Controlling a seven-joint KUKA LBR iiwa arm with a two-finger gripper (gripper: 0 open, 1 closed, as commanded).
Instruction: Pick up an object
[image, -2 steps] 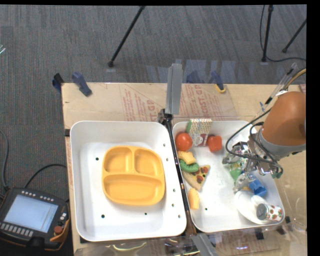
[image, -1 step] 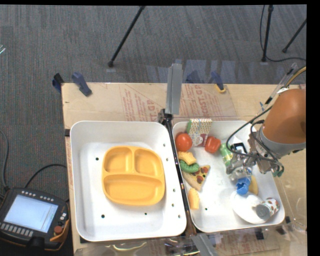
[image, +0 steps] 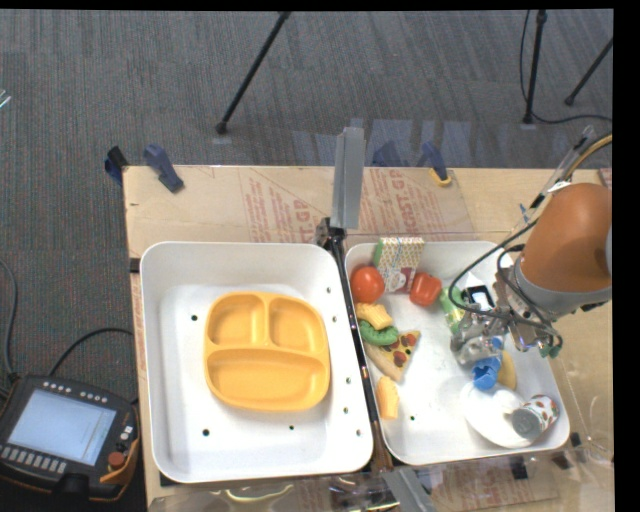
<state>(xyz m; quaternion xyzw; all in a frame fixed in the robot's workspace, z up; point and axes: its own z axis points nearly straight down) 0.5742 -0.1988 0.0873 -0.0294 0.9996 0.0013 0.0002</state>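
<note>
1 blue toy (image: 485, 375) lies just below the gripper (image: 478, 345); its grip cannot be told.

The claw (image: 478, 347) is too tangled and small to read, and the arm (image: 567, 240) covers part of the right bin (image: 436, 450).

Even, soft overhead light; slight blur.

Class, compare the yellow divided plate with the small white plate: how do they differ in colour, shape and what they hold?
The yellow divided plate is roughly square with three compartments; the small white plate is round and undivided. The yellow one lies in the left bin, the white one in the right bin, bearing a cup. Both lie flat.
</note>
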